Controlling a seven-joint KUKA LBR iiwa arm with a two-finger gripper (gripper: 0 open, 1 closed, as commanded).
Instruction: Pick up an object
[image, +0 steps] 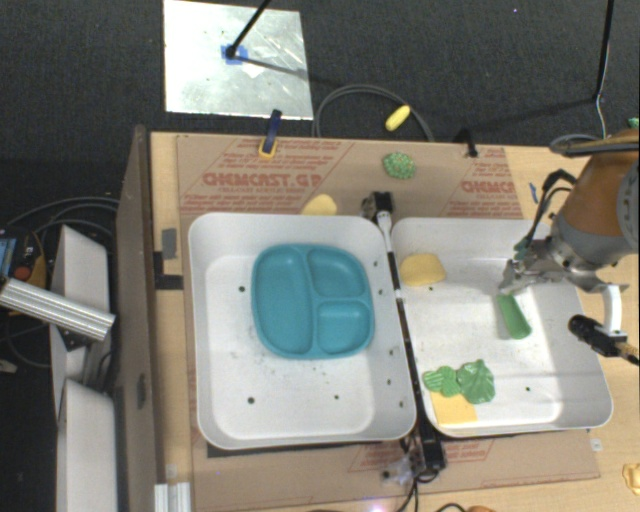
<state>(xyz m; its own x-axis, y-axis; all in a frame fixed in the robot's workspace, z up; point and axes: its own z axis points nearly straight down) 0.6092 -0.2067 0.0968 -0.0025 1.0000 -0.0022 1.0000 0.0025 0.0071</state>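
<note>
In the right bin (560, 405) a green cylinder-shaped piece (515, 318) lies near the middle right. My gripper (514, 283) hangs right at its upper end, reaching in from the right under the arm's orange band; whether it touches the piece is unclear. A pale yellow rounded object (422, 268) rests in the bin's back left corner. A green leafy piece (462, 380) lies at the front, partly over a flat yellow slice (455, 409).
The left bin (225, 400) holds a blue divided plate (311, 300). Behind the bins, on the cardboard, sit a green knobbly ball (399, 165) and a yellow piece (320, 206). A black part (598, 335) sticks out over the right bin's right side.
</note>
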